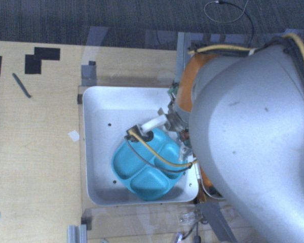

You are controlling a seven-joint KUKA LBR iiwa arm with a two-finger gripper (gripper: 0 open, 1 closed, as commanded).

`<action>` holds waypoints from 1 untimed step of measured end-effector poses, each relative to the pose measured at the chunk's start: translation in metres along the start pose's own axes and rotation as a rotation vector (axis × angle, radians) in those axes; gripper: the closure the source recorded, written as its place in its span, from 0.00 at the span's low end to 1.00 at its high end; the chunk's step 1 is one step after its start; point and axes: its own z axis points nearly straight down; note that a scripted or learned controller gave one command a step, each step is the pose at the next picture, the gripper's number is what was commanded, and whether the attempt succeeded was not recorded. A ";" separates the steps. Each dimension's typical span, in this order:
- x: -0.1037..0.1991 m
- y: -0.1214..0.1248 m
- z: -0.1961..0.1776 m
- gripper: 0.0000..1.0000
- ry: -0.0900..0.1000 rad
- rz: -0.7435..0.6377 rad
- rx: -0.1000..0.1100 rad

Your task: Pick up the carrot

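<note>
Starting at the left: bare wooden counter [40,161], marked with black tape patches [40,57], a thin dark stick [21,85] lying loose, and a small white tag [73,134] just beside the bin. Well apart from the work; nothing to mind there.

Moving inward: shallow white bin [99,135], holding a blue divided plate [147,173] toward its front right, visible compartments holding nothing.

Further right: tool [178,129] low over the plate's far right edge, tucked under the wrist; open or closed, cannot tell. Beyond it, the grey arm [243,135] with its orange band [190,80], covering the bin's right side.

Whereabouts of the carrot: cannot tell, most likely hidden beneath the arm (an orange sliver [203,178] near the bin's front right corner could be vegetable or robot).

Judged as the reach-and-grasp step. To do it well:
- Line up across the carrot's narrow width, not along its length.
- Come down straight, keeping clear of the plate's rim and the bin wall.
- Aim for the thicker middle, since a tapered round thing tends to squirt out when pinched near the tip.
- Close firmly, then lift straight up and confirm something orange between the jaws before calling it held.
</note>
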 end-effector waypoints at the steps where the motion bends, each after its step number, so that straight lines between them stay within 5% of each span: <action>1: 0.074 0.038 -0.048 0.00 0.000 0.139 -0.018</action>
